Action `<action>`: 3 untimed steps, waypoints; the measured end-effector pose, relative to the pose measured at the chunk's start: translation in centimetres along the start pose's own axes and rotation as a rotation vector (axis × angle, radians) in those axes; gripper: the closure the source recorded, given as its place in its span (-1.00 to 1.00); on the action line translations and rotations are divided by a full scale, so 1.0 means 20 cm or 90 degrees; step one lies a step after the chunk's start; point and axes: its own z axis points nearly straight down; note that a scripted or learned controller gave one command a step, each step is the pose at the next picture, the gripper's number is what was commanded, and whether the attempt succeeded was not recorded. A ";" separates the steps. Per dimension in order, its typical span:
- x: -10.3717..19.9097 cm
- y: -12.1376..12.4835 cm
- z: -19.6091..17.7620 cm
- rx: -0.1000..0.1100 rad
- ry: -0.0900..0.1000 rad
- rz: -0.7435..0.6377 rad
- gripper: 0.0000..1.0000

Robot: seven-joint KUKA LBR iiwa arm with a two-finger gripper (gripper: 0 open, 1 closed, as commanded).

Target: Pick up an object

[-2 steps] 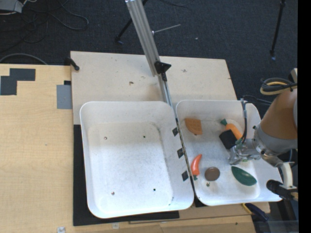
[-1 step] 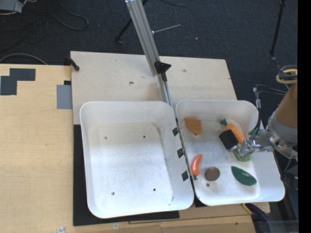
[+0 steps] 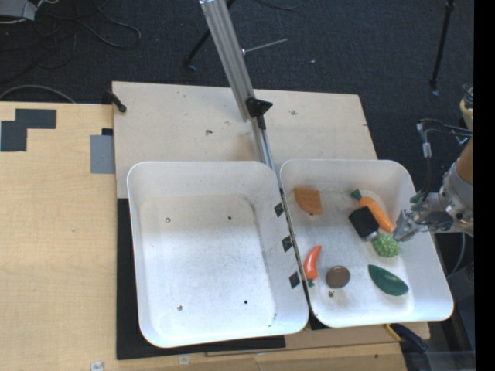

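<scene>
Camera view: we note a green leaf (image 3: 387, 280) at 5 o'clock in the right bin (image 3: 421, 304), broccoli (image 3: 385, 245) at 3, gripper (image 3: 407, 228) just beside it, grip state unclear. Risk: glancing off the crowding black block (image 3: 363, 222) and carrot (image 3: 377, 211).

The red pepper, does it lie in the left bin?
No, the red pepper lies in the right bin, close to its left wall near the divider.
</scene>
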 end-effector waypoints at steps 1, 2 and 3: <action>0.00 0.00 -0.11 0.001 0.000 0.000 1.00; 0.26 -0.01 -0.06 0.005 0.003 -0.002 1.00; 0.48 0.02 -0.04 0.005 0.002 -0.001 1.00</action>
